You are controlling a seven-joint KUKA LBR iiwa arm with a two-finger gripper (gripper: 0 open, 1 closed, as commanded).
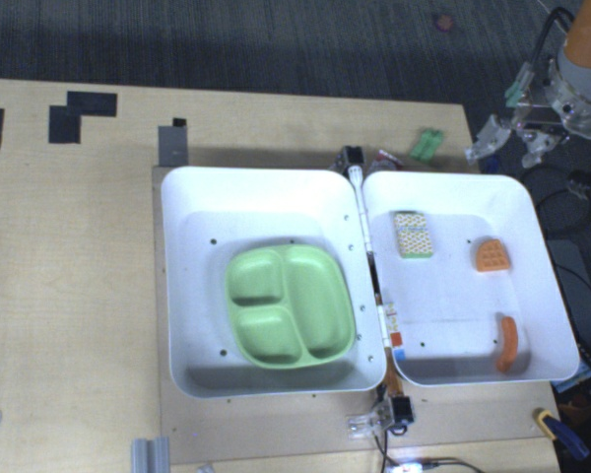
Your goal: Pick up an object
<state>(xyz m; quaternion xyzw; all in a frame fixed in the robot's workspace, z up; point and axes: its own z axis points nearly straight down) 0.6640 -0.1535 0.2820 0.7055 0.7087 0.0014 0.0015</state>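
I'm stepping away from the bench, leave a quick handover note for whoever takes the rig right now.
Gripper: above the far right corner of the right bin, outside its rim, holding nothing.
Right bin: patterned rectangular block at the far left, orange waffle-like piece to its right, orange hot-dog-shaped toy by the near right wall.
Left bin: green divided plate.
Done: nothing picked yet.
Left: bring the arm over the bin, pick up one object.
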